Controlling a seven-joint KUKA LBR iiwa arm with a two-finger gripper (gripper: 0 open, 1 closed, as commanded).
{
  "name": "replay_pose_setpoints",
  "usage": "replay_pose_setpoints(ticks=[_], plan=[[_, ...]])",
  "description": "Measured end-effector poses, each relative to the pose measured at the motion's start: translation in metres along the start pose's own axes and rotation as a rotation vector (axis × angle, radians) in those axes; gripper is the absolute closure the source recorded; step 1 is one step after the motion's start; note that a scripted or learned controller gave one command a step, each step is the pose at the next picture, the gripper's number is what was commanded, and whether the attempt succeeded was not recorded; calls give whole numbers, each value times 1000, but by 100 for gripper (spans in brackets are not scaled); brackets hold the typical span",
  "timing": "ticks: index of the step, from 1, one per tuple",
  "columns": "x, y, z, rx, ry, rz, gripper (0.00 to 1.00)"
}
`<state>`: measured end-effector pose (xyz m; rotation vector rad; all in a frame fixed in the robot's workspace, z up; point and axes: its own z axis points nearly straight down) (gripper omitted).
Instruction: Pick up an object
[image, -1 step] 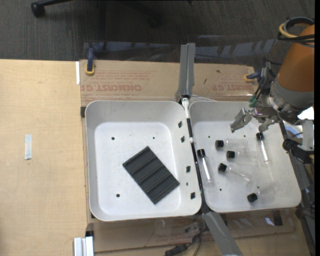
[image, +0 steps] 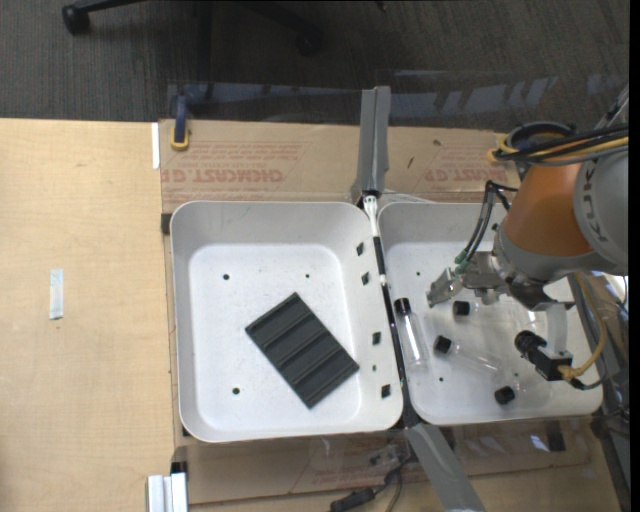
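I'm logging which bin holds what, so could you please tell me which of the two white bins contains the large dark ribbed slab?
The left white bin holds the dark ribbed slab, lying diagonally; the right white bin holds small dark pieces instead.

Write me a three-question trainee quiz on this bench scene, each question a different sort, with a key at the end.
1. True or false: the dark ribbed slab lies in the right bin.
2. Multiple choice: The gripper hangs over which place? A) the left bin B) the right bin C) the cardboard behind the bins
3. Fill in: the clear tube with a black cap lies beside the right bin's ____ wall.

Key: 1 false, it lies in the left bin; 2 B; 3 left.
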<state>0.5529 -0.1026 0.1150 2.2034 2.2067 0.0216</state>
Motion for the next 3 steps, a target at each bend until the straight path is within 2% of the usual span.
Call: replay_pose_setpoints(ticks=[1,2,3], plan=[[-28,70,26,27,7,-58,0],[-29,70,17,27,6,-56,100],[7,108,-94,27,4,29,100]])
